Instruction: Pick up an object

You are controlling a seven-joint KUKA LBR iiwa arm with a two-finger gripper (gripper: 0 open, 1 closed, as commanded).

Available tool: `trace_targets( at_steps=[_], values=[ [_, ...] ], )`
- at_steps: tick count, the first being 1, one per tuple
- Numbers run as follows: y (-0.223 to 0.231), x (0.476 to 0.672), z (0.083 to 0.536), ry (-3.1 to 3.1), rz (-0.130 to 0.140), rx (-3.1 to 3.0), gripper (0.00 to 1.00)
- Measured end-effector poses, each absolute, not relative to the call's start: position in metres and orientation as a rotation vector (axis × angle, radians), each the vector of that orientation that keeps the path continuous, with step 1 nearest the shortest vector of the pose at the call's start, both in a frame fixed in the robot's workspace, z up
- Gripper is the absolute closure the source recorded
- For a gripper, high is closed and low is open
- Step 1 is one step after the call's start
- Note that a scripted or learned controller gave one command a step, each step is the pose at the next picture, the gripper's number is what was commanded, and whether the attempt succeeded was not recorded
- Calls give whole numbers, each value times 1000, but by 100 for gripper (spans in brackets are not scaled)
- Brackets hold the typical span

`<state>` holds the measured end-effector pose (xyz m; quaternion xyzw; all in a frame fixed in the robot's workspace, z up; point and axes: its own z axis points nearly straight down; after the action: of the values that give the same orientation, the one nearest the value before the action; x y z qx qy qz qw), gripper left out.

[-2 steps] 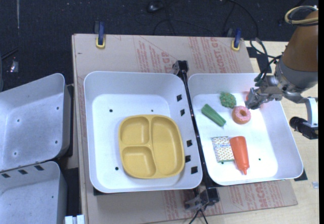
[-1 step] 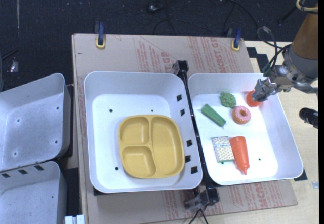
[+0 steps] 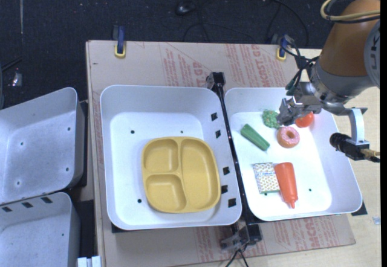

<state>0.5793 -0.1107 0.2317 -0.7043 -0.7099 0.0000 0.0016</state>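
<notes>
Camera view shows the gripper (image 3: 290, 112) low over the far part of the right bin (image 3: 344, 196), whether released or clenched I cannot tell. A red object (image 3: 305, 119) lies just right of it, a green leafy piece (image 3: 270, 118) just left, and the pink doughnut (image 3: 288, 136) just nearer; any short drop would likely meet one of these.

My one camera sits fixed above the surface (image 3: 163, 57), tilted down toward twelve o'clock, framing both bins (image 3: 115, 109) fully.

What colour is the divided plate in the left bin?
Yellow; the three-compartment plastic plate shows best in the camera view.
</notes>
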Motion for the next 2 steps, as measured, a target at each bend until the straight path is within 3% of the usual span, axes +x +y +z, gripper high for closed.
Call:
trace_targets(
  at_steps=[2],
  values=[
    [-22, 582, 231, -2229, -2, -2212, 100]
  ],
)
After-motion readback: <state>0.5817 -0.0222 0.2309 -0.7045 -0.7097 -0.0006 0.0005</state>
